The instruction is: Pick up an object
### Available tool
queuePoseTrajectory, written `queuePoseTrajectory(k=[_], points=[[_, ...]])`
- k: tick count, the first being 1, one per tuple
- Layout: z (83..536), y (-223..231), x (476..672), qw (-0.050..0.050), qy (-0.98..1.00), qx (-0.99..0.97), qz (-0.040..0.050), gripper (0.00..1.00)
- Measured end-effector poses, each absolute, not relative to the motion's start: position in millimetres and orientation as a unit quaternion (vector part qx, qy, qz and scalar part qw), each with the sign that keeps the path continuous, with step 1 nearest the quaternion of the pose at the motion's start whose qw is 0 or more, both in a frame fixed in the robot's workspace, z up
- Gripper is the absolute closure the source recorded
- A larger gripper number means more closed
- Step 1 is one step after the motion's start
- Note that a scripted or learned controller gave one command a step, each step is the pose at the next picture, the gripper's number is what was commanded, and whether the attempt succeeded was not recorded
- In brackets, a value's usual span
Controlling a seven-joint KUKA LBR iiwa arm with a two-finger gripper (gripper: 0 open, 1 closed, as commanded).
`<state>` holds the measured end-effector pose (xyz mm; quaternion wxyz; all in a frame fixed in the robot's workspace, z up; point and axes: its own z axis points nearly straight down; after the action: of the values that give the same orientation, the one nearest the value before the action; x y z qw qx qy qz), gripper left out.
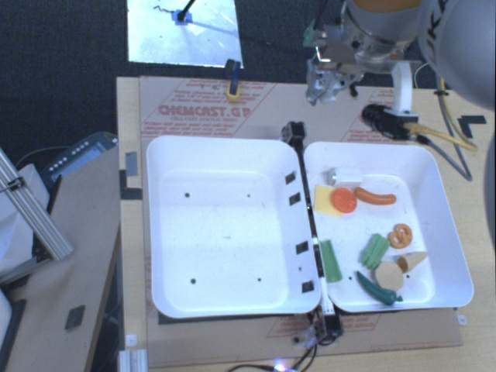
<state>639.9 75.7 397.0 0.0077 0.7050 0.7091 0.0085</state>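
Bench (132, 231), tan wood, seen from above at a slant. A cardboard sheet (201, 107) printed in red lies flat on it and bears two shallow white bins side by side, their inner rims touching along a black clipped seam. The left bin (167, 208) sits toward 9 o'clock, the right bin (442, 208) toward 3 o'clock. At 12 o'clock on the sheet stands a small yellow-and-blue clip (232, 80). A small dark square (75, 317) lies on the bench at 8 o'clock.
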Motion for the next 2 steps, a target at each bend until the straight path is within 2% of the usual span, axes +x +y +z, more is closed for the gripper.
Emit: queuePoseTrajectory(k=[1,2], points=[[203.6,94.6,614.1,-0.003,0.708,0.706,-0.0038,1.00],[289.7,179.5,634.0,0.002,0.712,0.703,0.0059,1.00]])
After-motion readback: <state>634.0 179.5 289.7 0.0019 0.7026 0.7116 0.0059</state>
